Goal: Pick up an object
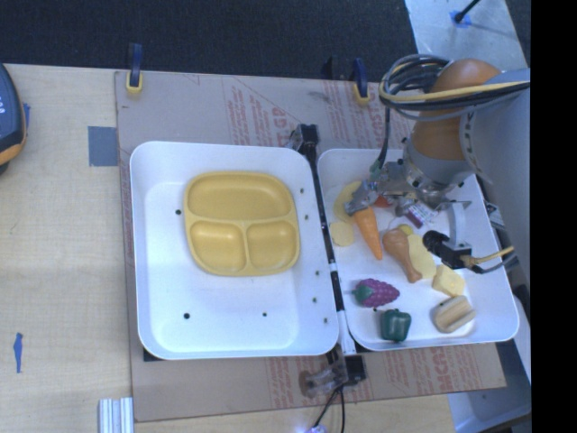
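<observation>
Found the gripper (370,195) low in the right bin (505,327), at the bin's far left part, just above the thick end of the carrot (367,230). Could not tell whether open or shut: too small, and masked by the wrist. Saw nothing clearly held.

Took the carrot for the likely target, lying slantwise with its tip toward the near side. Noted close neighbours: a yellow slice (343,234) just to its left, a drumstick (403,253) just to its right. Judged the crowding a risk, since a closing grip might nudge or catch either one.

Counted other candidates nearer the front: grapes (376,291), a pepper (394,325), a roll (453,314), a cheese wedge (448,281). Saw them loosely scattered, probably tipped in at random to vary the picks.

Saw a yellow tray (242,221) alone in the left bin (162,323), well apart from the arm. Noted both bins set on cardboard (225,106) clamped at the far edge, presumably to stop sliding.

Judged the pick not yet done.
</observation>
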Available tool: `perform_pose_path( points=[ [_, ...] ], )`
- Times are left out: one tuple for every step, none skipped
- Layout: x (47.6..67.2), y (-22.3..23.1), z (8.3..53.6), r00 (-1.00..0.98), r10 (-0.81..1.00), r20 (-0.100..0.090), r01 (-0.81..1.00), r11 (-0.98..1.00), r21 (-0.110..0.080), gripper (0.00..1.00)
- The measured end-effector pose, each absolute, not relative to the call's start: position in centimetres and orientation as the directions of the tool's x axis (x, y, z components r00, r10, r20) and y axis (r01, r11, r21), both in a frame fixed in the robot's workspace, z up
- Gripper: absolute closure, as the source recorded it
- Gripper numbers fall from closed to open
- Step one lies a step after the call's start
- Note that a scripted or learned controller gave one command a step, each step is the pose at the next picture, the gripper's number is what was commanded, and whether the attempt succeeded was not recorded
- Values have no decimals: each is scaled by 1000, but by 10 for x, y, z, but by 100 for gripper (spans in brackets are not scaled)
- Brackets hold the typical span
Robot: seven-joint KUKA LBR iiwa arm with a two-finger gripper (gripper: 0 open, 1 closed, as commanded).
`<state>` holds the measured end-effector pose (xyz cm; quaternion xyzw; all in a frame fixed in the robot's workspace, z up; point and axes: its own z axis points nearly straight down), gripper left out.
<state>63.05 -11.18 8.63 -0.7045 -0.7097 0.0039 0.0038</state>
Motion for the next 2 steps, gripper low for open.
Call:
perform_pose_path(
  points=[
    [657, -117, 89, -6, 1000, 1, 1000, 6, -7, 0],
    [653, -119, 93, -8, 1000, 2, 1000, 8, -24, 100]
  ],
)
